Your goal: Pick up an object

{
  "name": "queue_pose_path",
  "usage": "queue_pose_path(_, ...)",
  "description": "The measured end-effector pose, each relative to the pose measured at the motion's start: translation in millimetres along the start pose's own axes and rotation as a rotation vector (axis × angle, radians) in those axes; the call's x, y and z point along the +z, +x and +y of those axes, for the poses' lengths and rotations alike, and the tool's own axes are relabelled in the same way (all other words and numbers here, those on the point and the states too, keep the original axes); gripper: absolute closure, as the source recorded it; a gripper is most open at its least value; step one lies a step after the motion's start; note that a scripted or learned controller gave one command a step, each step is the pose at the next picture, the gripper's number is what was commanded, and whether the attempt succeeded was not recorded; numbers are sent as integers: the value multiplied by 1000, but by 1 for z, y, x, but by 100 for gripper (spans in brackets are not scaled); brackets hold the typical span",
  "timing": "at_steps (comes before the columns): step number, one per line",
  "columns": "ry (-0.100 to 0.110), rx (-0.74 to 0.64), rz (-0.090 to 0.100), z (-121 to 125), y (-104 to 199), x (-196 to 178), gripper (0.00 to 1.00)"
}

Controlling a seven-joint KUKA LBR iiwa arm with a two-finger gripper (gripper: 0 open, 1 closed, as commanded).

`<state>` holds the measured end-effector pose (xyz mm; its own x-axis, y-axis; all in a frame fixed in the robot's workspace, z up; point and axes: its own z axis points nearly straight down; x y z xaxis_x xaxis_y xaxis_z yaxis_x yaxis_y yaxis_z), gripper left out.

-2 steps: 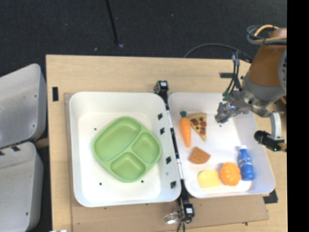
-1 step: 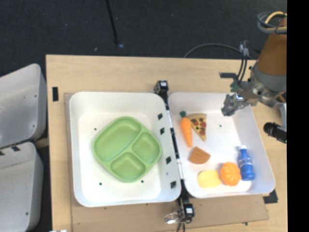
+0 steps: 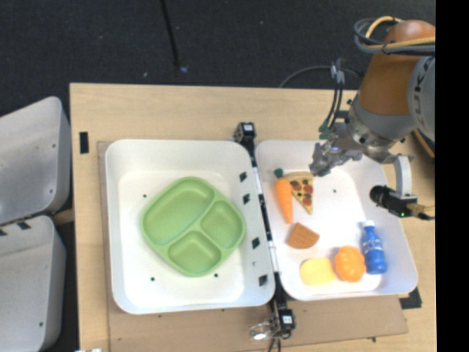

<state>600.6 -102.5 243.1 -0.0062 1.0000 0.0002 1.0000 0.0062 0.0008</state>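
Six toy foods sit in the right bin (image 3: 344, 290), and the gripper (image 3: 323, 161) hangs just above the pizza slice (image 3: 303, 191), which lies beside the carrot (image 3: 284, 199). Can't tell how its tips are set, honestly. That slice looks light, stiff and flat, so I'd pinch across its narrow sides.

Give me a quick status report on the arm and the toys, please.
Gripper low over right bin, by pizza slice. Nothing seen held. Carrot lies touching the slice.
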Motion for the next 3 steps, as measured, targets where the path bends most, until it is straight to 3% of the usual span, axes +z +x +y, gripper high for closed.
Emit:
queue_pose_path(1,-1,0,0,23,49,4,100)
queue_pose_path(3,-1,0,0,40,160,17,100)
